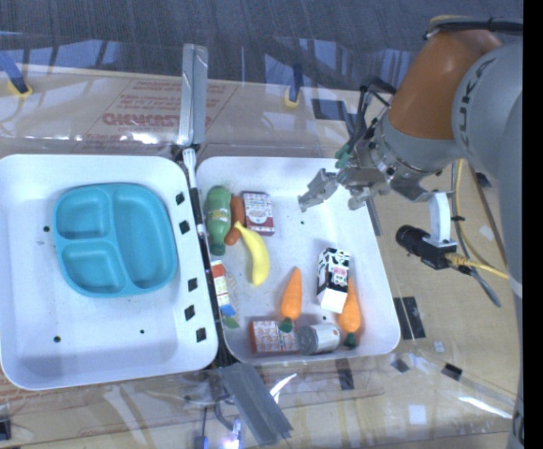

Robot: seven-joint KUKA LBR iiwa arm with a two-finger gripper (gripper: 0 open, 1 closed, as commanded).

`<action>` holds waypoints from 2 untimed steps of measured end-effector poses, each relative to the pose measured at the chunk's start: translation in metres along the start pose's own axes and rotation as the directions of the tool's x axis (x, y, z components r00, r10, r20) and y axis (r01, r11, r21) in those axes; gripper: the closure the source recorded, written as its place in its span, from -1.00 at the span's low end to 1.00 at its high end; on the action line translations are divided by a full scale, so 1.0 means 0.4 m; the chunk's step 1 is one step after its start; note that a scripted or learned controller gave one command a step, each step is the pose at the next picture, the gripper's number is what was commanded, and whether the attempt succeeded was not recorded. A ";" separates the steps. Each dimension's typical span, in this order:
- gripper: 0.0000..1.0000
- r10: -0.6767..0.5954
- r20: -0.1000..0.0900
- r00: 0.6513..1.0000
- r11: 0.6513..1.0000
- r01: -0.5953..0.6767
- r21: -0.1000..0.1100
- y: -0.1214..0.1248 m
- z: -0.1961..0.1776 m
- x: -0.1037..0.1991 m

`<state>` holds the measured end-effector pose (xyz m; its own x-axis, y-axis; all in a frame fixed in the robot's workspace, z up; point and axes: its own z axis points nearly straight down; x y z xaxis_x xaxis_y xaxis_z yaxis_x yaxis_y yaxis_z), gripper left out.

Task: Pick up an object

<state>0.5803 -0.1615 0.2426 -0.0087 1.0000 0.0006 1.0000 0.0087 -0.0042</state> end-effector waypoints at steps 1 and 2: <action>-1.00 -0.053 0.002 0.999 0.999 0.053 -0.005 -0.060 -0.448 -0.060; -1.00 0.016 0.000 1.000 1.000 -0.016 0.000 -0.068 -0.098 -0.120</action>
<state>0.5537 -0.2099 0.2819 0.0075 1.0000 0.0004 1.0000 -0.0075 -0.0043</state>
